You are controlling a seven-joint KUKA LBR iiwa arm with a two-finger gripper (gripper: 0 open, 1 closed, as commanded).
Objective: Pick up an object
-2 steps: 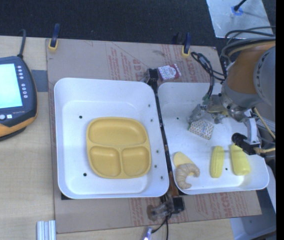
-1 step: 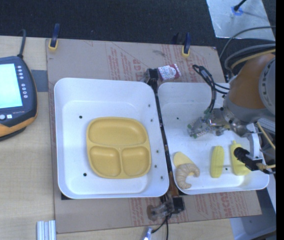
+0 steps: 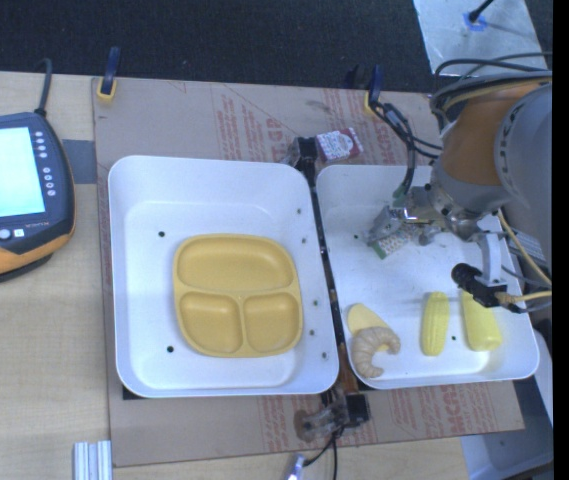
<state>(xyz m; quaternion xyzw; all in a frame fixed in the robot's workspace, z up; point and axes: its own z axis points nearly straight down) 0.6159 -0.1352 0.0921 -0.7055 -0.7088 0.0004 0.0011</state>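
Observation:
The right bin (image 3: 364, 193) holds several toy foods along its front edge. A tan croissant (image 3: 375, 349) lies at the front left, touching a pale yellow wedge (image 3: 363, 317) just behind it. A yellow corn cob (image 3: 434, 323) stands lengthwise further right, and a second yellow piece (image 3: 481, 325) lies beside it near the right wall. My gripper (image 3: 389, 236) hangs over the middle of this bin, behind the foods and apart from all of them, pointing down and to the left. I see nothing held in it.
The left bin (image 3: 139, 208) carries a yellow divided plate (image 3: 237, 294). A tablet controller (image 3: 9, 193) sits on the bench at far left. A small dark packet (image 3: 335, 145) lies behind the bins. The arm (image 3: 489, 153) and its cables cover the right bin's back right corner.

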